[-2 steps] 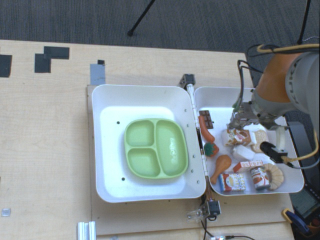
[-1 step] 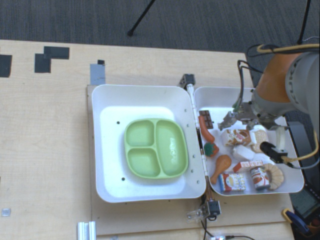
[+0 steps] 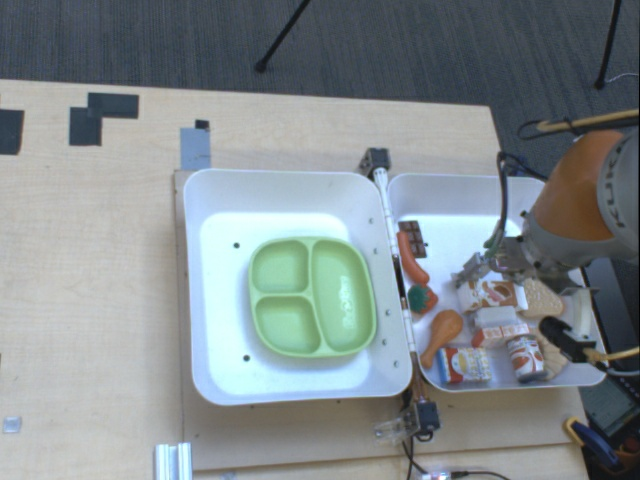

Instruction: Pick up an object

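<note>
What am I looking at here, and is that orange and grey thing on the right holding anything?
That is a robot arm, seen from one camera fixed above a wooden bench. Its gripper hangs over the right bin, which holds a jumble of toy food: a carrot, a drumstick, a small can and some packets. The left bin holds a green divided plate. I cannot tell whether the gripper has grasped anything; it is too small and cluttered there.

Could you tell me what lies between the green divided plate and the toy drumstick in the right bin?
In the camera view, the raised rims where both bins meet lie between the green divided plate and the toy drumstick; nothing else.
</note>
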`<state>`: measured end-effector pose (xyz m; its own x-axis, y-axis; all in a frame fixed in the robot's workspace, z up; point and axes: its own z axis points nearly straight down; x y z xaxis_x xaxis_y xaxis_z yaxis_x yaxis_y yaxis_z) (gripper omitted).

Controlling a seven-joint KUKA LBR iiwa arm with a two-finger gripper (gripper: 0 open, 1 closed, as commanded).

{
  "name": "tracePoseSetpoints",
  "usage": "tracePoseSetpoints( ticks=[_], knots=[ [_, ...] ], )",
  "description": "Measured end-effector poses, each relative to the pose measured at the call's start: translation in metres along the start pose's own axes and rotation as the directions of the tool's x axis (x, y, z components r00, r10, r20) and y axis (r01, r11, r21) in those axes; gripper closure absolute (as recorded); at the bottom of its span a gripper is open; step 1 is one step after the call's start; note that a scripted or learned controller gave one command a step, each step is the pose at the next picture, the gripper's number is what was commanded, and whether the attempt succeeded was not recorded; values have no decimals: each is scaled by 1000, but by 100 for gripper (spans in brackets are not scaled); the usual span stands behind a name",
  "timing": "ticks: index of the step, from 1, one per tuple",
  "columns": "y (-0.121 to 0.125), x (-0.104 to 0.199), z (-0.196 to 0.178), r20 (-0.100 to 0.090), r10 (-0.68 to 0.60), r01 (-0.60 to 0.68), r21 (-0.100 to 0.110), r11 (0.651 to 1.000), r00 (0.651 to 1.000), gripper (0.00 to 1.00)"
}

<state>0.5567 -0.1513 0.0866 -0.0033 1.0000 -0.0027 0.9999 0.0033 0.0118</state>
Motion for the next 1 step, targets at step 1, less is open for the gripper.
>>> tracePoseSetpoints(
  ticks=[1],
  knots=[
    [2,0,-12,1,-1,1,-5,1000,1000,100]
  ],
)
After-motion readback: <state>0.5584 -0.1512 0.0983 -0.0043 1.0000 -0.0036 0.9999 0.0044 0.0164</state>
